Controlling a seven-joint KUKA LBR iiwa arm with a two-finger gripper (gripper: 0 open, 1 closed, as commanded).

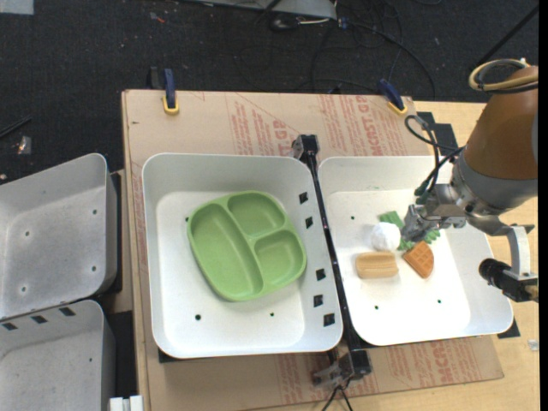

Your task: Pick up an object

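Reaching down into the right bin, the gripper hangs just above a little pile — a white ball, a tan block, an orange wedge and a green bit — and I cannot tell if it is open or closed, so the pick looks not yet done. Next it should go straight down on one toy and squeeze — the left bin holds a green plate, and the brown surface sits over a dark floor with cables

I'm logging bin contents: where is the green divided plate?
The green divided plastic plate lies flat in the left white bin, near its middle.
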